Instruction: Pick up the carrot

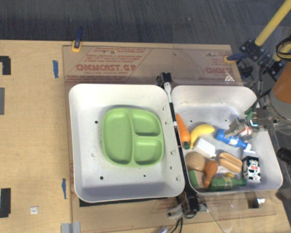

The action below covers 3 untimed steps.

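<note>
you've not started the pick: carrot point(183, 131) lies by the right bin's point(218, 97) left wall w/ gripper point(244, 125) well apart, can't tell its grip state.

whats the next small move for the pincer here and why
Probably shift the pincer left across the right bin toward the carrot. The carrot lies against the bin's left wall beside the banana, while the pincer sits at the far side over the blue item.

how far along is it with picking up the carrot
Nothing looks done yet: the orange carrot with a green end lies in the right white bin, against its left wall beside the yellow banana. The gripper hangs over the bin's right side, apart from the carrot. Reaching, grasping and lifting remain.
</note>
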{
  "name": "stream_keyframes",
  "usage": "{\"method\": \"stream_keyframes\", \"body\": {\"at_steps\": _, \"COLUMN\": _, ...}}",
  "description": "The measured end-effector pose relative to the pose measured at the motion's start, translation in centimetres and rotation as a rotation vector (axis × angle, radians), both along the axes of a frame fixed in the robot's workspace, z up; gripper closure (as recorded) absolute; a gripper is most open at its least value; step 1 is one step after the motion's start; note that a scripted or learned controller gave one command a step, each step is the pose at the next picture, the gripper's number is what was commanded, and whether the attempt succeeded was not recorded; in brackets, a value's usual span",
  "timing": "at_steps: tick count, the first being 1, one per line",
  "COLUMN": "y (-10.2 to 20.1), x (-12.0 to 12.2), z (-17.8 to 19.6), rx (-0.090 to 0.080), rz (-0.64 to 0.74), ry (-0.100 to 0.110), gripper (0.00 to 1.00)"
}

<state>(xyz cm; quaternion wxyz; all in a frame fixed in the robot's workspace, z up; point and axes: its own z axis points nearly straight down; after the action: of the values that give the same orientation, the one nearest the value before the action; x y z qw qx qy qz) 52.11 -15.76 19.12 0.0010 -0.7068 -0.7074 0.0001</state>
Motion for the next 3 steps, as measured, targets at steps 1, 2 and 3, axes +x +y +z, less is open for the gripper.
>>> {"method": "stream_keyframes", "body": {"at_steps": 1, "y": 4.58, "x": -2.23, "z": -8.77, "rx": -0.015, "rz": 0.288, "ry": -0.026, "gripper": 0.0}}
{"method": "stream_keyframes", "body": {"at_steps": 2, "y": 4.82, "x": -3.03, "z": -9.36, "rx": -0.025, "rz": 0.186, "ry": -0.042, "gripper": 0.0}}
{"method": "stream_keyframes", "body": {"at_steps": 3, "y": 4.47, "x": -3.18, "z": -9.64, "rx": -0.024, "rz": 0.39, "ry": -0.035, "gripper": 0.0}}
